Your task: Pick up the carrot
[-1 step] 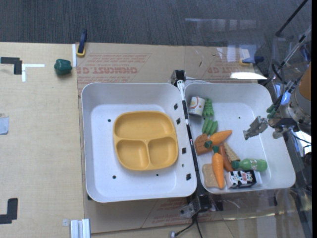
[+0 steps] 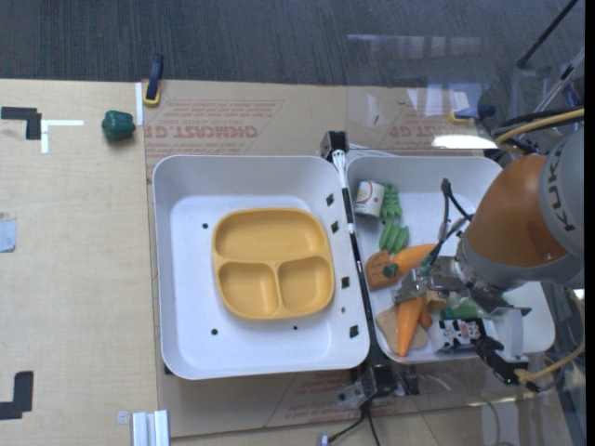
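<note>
At the near edge of the right bin (image 2: 521, 170), a carrot (image 2: 407, 325) lies with its point toward the camera, resting on a pale tan item (image 2: 392, 328) near the bin's front wall. The gripper (image 2: 429, 286) sits just above the carrot's thick end, low in the bin, and the arm's orange band (image 2: 511, 216) looms over it from the right. Whether the gripper has closed on anything I cannot tell; its tips are lost among the clutter, and the carrot looks to be lying in the bin rather than lifted. Just behind, a second orange piece with a green cap (image 2: 402, 258) lies slantwise, touching or very near a brown round item (image 2: 379, 269). Farther back are green pods (image 2: 392, 219) and a small white can (image 2: 368, 198) by the dividing wall. The left bin (image 2: 177, 277) holds a yellow divided plate (image 2: 273, 262) in its middle. Far off on the tabletop (image 2: 65, 277), a dark green object (image 2: 118, 125) sits alone.
</note>
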Robot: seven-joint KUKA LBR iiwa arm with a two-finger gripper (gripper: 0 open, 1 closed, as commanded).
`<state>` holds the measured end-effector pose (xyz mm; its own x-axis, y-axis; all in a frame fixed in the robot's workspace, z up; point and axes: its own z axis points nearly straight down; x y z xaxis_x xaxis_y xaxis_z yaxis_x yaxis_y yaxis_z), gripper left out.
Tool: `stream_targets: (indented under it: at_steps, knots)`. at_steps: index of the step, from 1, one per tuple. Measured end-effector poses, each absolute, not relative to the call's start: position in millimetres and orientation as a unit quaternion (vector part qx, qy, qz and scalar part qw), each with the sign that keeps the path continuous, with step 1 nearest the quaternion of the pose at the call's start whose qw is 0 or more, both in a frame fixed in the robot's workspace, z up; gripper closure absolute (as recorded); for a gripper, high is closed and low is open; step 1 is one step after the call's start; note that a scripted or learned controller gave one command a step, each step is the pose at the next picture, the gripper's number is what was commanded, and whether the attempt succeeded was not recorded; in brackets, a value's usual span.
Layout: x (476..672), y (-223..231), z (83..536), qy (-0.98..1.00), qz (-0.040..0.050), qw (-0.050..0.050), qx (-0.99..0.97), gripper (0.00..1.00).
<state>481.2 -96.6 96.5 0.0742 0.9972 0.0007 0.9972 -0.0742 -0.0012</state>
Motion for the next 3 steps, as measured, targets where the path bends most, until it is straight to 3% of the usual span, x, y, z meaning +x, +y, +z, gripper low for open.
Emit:
stream_targets:
  at_steps: [1, 2, 3]
  knots:
    - [483.9, -99, 108, -0.677, -0.001, -0.003, -0.736, 1.0]
    - [546.4, -29, 191, -0.633, 0.001, 0.0, -0.774, 1.0]
    - [498.5, 32, 190, -0.495, 0.0033, 0.002, -0.869, 1.0]
